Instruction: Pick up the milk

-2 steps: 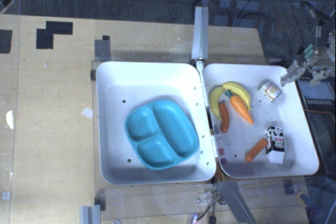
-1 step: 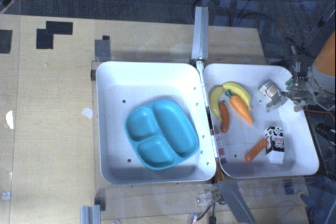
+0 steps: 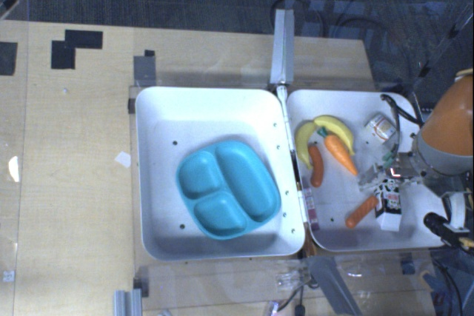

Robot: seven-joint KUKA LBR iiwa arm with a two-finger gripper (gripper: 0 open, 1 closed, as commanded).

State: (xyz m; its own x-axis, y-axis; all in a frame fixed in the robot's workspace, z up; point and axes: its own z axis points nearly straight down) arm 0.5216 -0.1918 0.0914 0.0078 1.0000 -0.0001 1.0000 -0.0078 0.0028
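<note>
tool (image 3: 390, 175): jaw state cannot be told | milk (image 3: 389, 203): right bin (image 3: 333, 237), seemingly just below tool, beside carrot (image 3: 361, 212)

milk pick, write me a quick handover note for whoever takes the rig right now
Gripper: low over the right bin, above the milk; open or shut cannot be told from this view.
Milk: small carton near the right bin's lower right, resting on the bin floor beside a carrot piece.
Also in the right bin: banana, carrot, sausage. Left bin holds a blue divided plate.
Done: arm is positioned at the milk.
Left: grasp and lift; no lift is visible yet.
</note>
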